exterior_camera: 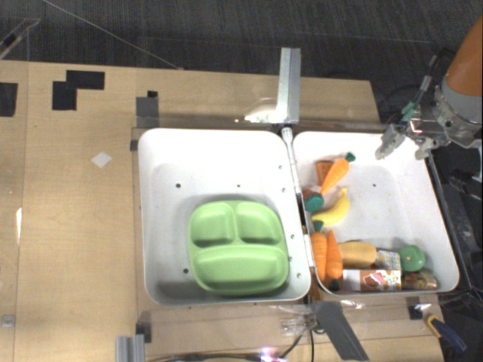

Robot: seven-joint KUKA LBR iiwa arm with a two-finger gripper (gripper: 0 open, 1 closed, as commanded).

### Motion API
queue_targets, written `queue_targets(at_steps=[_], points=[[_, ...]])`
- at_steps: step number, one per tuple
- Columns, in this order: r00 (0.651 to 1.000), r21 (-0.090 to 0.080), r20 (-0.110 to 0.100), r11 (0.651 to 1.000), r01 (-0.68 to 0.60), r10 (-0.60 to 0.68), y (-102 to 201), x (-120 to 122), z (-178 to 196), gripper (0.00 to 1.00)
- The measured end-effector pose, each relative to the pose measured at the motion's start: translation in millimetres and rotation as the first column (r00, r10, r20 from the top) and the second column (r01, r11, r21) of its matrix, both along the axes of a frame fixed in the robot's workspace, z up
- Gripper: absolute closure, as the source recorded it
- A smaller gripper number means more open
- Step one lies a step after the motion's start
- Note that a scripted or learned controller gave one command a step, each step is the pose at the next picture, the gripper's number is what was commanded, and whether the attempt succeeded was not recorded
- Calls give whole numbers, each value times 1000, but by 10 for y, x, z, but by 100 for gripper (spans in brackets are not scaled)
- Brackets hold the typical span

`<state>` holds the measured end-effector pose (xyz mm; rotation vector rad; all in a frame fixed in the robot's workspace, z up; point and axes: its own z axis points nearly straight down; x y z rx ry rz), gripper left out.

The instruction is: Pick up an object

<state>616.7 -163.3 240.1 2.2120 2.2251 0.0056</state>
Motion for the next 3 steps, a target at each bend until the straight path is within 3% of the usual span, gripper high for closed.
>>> queue_targets(at_steps=[1, 2, 3], points=[[996, -1, 0, 996, -94, 94, 264, 458, -708, 0], [989, -5, 13, 989, -146, 146, 508, 561, -1333, 0], [981, -7, 36, 982, -188, 188, 444, 488, -1358, 0]])
